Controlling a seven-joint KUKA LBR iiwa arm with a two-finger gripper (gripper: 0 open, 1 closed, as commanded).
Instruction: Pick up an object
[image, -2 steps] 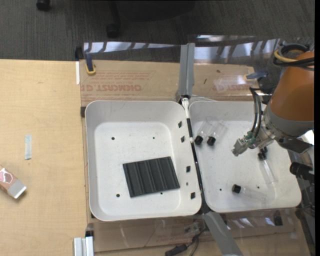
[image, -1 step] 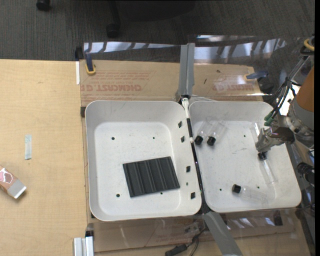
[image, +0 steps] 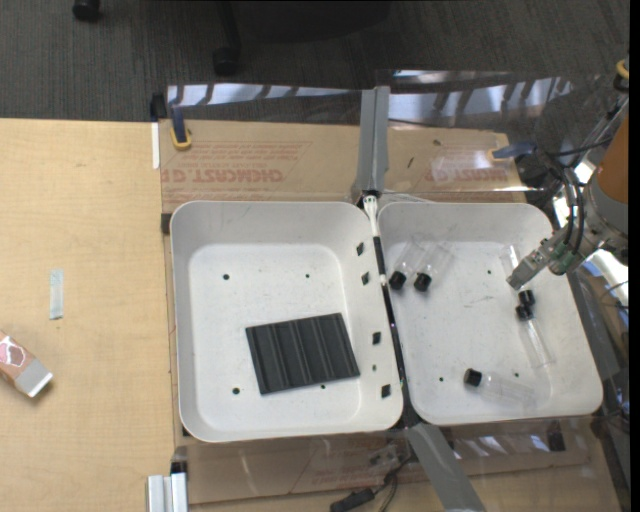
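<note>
**Claw low over the right bin, nothing seen in its grip**

From my feed I see the arm (image: 605, 190) reaching in from the right, its claw (image: 527, 272) slanting down over the upper right part of the right bin (image: 440, 400). I cannot tell how the claw stands; it reads as one pale, blurred shape against the white floor. I see no object held in it.

Candidates for the pick lie scattered in the right bin. These are small clear vials with black caps, and the clear bodies are hard to make out. One vial (image: 524, 306) lies just below the claw tip, near it; whether they touch I cannot tell. Two more sit close together near the bin's left wall: one vial (image: 398, 279) nearest the divider and another vial (image: 422, 281) just beside it. A fourth vial (image: 473, 378) rests near the front edge, with a clear body stretching to its right.

The left bin (image: 200, 420) holds a dark ribbed panel (image: 302, 352), lying flat and slightly turned, toward the front middle.

Outside the bins, on the tan surface (image: 80, 200) at left, I see a small grey strip (image: 56, 294) and, nearer the edge of view, a wrapped packet (image: 20, 366).
</note>
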